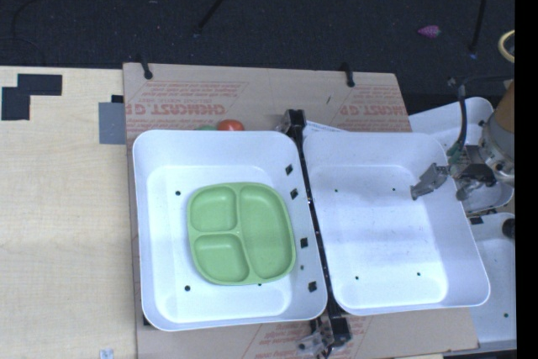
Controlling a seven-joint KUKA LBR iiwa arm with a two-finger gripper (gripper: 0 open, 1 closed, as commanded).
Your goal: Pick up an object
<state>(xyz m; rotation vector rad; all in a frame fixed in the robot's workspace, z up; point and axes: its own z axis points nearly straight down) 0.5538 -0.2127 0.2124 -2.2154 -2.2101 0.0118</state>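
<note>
- The bench (59,223) carries two shallow white bins side by side on a sheet of brown cardboard (252,97) with red print; a black clamp strip (307,214) runs down the seam between them.
- The left bin (160,155) holds the only candidate I can see inside either bin: a green divided plate (241,233), lying flat near the bin's middle, three compartments facing up, its longer dimension running roughly from the far-left toward the near-right of the bin.
- The right bin (378,265) shows bare white floor with a few small dark dots on it.
- The gripper (445,181) hangs over the right bin's far-right corner, near its rim; its two fingers stand visibly apart, so it is open, with nothing between them.
- The deciding relation: the plate lies well apart from the gripper, to the view's left and somewhat nearer the camera, across the centre seam. In my judgement the arm must cross the whole right bin before it can descend.
- A flat plate offers little to pinch; its raised rim or a divider ridge looks the likeliest purchase.
- A small red-orange object (229,126) sits just behind the left bin's far wall, outside it, on the cardboard.
</note>
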